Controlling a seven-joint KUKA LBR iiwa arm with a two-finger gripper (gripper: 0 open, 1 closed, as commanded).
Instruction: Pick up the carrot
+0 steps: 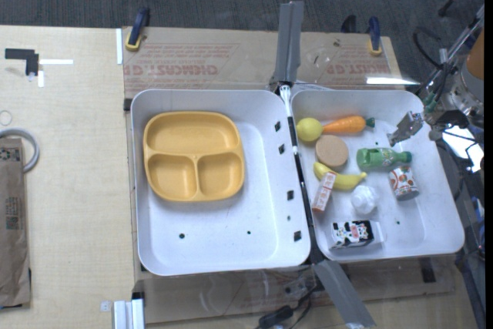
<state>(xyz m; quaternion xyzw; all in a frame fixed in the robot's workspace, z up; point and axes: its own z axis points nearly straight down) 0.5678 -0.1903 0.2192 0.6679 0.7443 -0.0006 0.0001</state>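
The bench [62, 166] bears two white bins [219, 243] side by side.

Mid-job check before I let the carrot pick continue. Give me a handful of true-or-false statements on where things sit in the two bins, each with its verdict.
1. The carrot lies in the right bin, near its far edge. True.
2. The hand has the carrot between its fingers. False: the hand is off to the carrot's right, above the green bottle, with nothing seen in it.
3. The yellow divided plate sits in the left bin. True.
4. The lemon lies in the left bin, on the plate. False: it is in the right bin, just left of the carrot.
5. The banana lies nearer the camera than the carrot. True.
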